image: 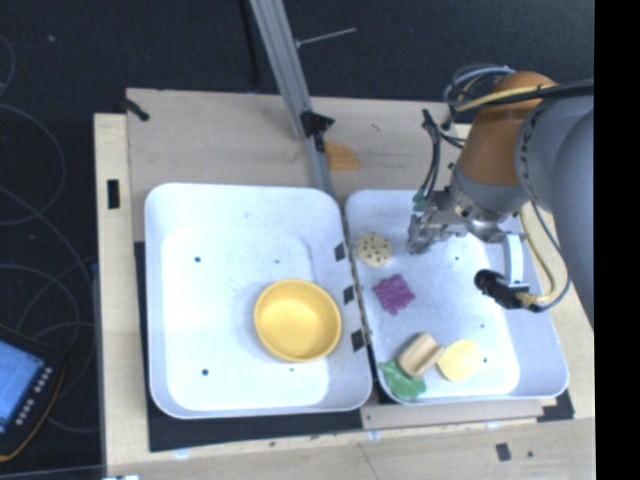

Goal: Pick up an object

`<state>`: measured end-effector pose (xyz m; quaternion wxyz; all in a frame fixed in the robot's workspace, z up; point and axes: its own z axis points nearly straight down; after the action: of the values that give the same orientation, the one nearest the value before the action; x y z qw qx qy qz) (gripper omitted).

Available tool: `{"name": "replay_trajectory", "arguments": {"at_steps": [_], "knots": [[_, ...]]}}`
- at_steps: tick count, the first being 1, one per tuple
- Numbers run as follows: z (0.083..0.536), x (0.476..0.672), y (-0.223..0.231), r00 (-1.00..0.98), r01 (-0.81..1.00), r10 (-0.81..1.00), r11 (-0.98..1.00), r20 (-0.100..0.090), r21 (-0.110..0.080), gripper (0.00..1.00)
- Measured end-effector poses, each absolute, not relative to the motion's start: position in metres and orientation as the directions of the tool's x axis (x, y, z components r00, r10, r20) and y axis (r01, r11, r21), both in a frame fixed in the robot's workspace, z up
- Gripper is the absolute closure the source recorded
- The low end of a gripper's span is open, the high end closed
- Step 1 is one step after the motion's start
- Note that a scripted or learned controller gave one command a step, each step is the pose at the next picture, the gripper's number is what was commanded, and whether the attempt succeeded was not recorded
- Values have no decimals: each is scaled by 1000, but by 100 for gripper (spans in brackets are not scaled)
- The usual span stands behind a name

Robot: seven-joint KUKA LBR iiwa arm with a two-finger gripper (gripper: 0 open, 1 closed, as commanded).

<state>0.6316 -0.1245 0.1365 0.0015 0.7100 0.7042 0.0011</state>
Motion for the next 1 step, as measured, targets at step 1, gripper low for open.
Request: {"name": "replay_trajectory", "arguments": {"at_steps": [1], "knots": [[199,634,-118,-3,1000,1000,3,0,8,100]]}}
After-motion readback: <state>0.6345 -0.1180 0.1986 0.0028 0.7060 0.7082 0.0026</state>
